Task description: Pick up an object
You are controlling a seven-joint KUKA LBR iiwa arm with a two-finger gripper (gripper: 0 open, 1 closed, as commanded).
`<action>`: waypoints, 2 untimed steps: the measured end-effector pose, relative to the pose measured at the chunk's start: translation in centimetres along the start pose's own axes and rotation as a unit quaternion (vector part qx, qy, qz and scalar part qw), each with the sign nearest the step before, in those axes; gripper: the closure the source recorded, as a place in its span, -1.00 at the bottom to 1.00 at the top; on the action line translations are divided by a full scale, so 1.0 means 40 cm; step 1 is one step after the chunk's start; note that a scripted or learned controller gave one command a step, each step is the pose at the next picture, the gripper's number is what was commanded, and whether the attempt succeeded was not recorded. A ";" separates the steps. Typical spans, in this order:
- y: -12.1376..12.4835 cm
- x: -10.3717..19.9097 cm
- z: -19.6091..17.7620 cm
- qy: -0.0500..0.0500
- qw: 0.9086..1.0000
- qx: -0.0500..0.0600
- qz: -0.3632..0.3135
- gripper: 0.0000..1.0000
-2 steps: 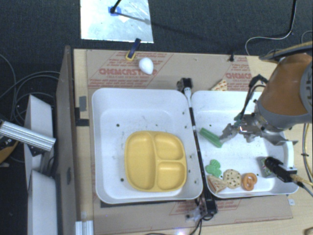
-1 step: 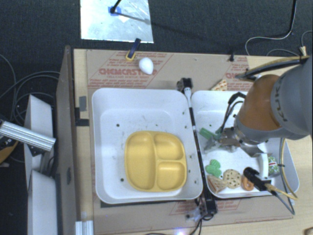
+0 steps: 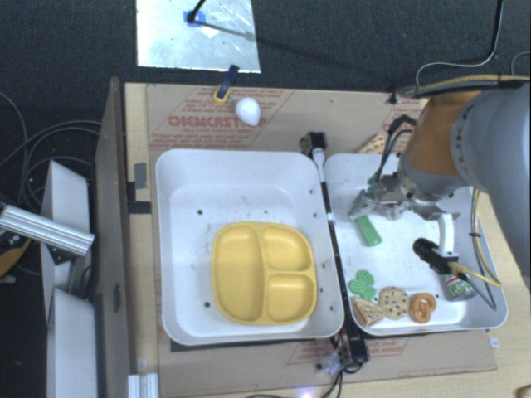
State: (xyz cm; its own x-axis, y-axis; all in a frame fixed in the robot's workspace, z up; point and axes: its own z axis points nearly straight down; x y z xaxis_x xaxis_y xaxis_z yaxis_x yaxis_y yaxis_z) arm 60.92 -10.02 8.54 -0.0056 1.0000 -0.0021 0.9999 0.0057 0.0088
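While the cardboard-covered counter (image 3: 207,110) stands on dark floor (image 3: 58,48), my wrist (image 3: 431,152) at three o'clock hides whether my gripper (image 3: 369,206) is open or closed.

Yellow three-part plate (image 3: 264,272), lying flat in the front half of the left bin (image 3: 191,189). In the right bin (image 3: 344,172): green stick (image 3: 369,230), flat and tilted, near the left wall; along the front wall, close together, green leafy piece (image 3: 362,285), tan wedge (image 3: 368,311), chip cookie (image 3: 393,302), pretzel (image 3: 422,307).

Two white bins (image 3: 191,181) (image 3: 348,172), one yellow tray (image 3: 264,272)
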 end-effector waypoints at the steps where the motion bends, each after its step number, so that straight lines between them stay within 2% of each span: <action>1: -0.063 0.028 0.003 0.001 1.000 0.005 0.002 -1.00; 2: -0.058 0.028 -0.025 0.001 1.000 0.003 0.002 1.00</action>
State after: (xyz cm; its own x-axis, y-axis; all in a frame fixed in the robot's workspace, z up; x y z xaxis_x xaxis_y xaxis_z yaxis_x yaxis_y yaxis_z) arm 58.58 -8.92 9.51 -0.0014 1.0000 0.0004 1.0000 0.0014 0.0025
